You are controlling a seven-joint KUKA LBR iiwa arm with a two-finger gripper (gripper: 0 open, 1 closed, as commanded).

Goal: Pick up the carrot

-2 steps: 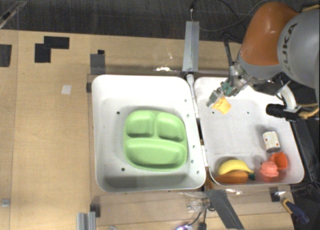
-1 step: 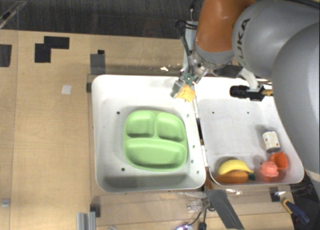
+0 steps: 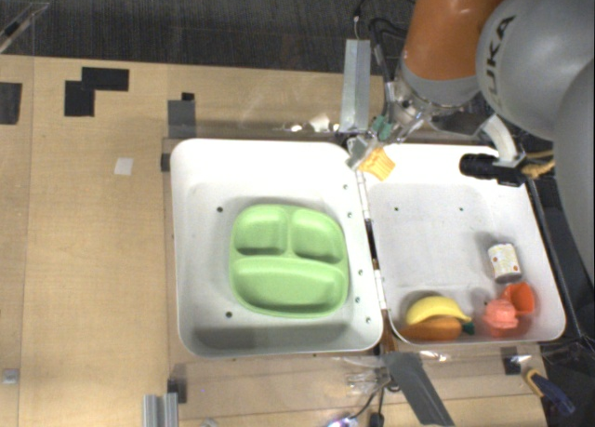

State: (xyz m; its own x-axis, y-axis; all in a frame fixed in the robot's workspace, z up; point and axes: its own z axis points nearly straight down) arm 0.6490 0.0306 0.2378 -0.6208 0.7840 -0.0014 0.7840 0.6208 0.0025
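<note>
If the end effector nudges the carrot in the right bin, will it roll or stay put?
The carrot looks rounded and smooth, so it may roll or slip. It lies against the banana near the right bin front wall, which would probably check that. It looks like rigid toy food, so likely stiff and light.

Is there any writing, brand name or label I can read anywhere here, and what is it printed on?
"KUKA", with only part of the letters showing, on the grey arm.
Small carton in the right bin: it carries a printed label, too small and blurred to read.
Yellow tag hanging under the wrist: no readable text.
Green divided plate: no writing on it.
</note>
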